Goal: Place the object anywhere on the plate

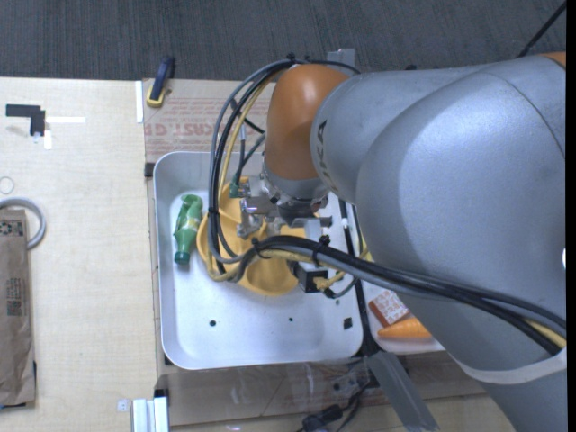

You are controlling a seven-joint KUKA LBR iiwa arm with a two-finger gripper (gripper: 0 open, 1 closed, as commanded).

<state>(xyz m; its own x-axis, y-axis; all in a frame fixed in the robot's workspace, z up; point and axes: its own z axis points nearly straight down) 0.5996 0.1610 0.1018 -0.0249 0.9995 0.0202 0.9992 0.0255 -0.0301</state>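
Observation:
A yellow plate (270,275) lies in the left white bin (243,340), mostly covered by my arm and its cables. A green bottle (185,229) lies on the bin floor just left of the plate, apart from it. My gripper (274,212) hangs over the plate's upper part, beneath the orange wrist band; its fingers are hidden by the wrist and cables. In the right bin, a red-and-white patterned item (389,308) and an orange object (407,330) peek out under the arm.
The grey arm covers most of the right bin. Black and yellow cables loop over the plate. A yellow-handled tool (161,81) lies on the cardboard behind the bins. A brown paper bag (13,304) sits on the wooden bench at far left.

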